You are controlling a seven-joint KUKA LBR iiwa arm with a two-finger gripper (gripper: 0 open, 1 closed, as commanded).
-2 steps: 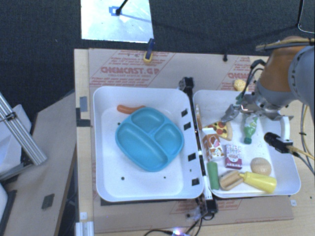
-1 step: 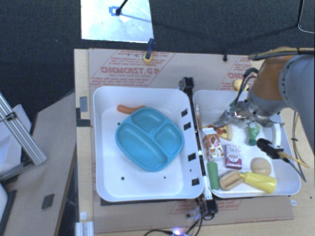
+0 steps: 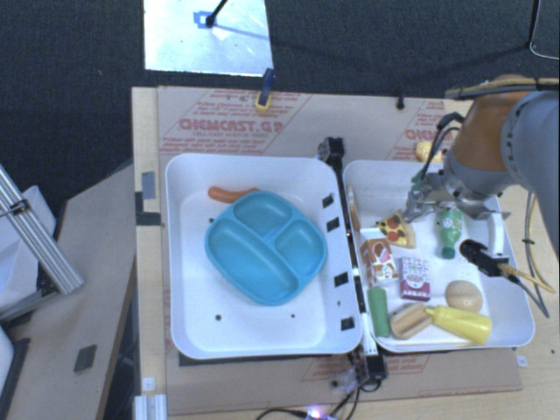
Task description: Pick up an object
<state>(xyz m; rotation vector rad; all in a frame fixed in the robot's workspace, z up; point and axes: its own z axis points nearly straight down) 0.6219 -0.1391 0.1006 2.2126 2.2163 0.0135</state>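
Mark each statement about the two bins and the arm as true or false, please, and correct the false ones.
1. The blue divided plate lies in the left bin. True.
2. The orange sausage lies in the right bin. False: it lies in the left bin, at the plate's far edge.
3. The gripper is over the right bin, near the pizza slice. True.
4. The yellow bottle stands upright. False: it lies on its side near the front of the right bin.
5. The green bottle is in the left bin. False: it is in the right bin.
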